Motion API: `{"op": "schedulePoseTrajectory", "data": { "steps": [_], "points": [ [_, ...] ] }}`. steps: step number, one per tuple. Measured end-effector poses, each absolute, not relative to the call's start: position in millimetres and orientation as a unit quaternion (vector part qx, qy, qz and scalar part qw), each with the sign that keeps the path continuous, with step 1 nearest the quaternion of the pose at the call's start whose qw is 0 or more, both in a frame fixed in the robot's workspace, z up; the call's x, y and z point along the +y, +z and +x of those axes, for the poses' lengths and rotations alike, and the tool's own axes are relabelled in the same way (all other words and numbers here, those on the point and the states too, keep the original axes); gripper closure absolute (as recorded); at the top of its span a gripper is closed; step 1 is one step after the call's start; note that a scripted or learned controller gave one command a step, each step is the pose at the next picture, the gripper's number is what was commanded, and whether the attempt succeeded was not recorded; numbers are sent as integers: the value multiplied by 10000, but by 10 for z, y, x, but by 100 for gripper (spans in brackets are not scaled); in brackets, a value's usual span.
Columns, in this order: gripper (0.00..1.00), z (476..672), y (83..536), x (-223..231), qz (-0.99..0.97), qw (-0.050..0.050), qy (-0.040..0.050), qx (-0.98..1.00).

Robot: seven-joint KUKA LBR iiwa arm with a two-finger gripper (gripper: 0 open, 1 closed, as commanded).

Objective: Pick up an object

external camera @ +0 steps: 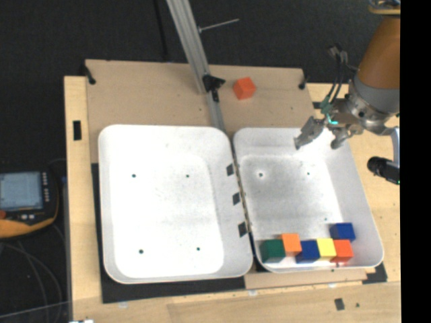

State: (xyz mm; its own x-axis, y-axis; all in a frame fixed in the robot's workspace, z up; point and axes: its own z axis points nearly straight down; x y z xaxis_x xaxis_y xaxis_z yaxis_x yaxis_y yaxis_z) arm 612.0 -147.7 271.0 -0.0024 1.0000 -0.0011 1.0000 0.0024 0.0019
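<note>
Blocks (308,247) (green, orange, blue, yellow) cluster along the right bin's (357,180) near wall. The gripper (322,136) hovers over the bin's far end, jaws spread and empty. Approach step: next it must travel to the cluster and descend.

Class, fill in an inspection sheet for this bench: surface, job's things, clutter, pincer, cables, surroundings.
Surface: wooden bench bearing a left bin and a right bin.
Job's things: coloured blocks clustered along the right bin's near edge.
Clutter: orange block on the bench behind the bins.
Pincer: pincer open, holding nothing, above the right bin's far edge.
Cables: dark cables on the floor at left.
Surroundings: handheld screen at left; metal pole behind.
</note>
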Motion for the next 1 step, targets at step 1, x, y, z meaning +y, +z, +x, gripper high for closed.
{"op": "schedulePoseTrajectory", "data": {
  "steps": [1],
  "points": [
    [0,6152,3573,-1633,7063,53,24,7079]
  ]
}}
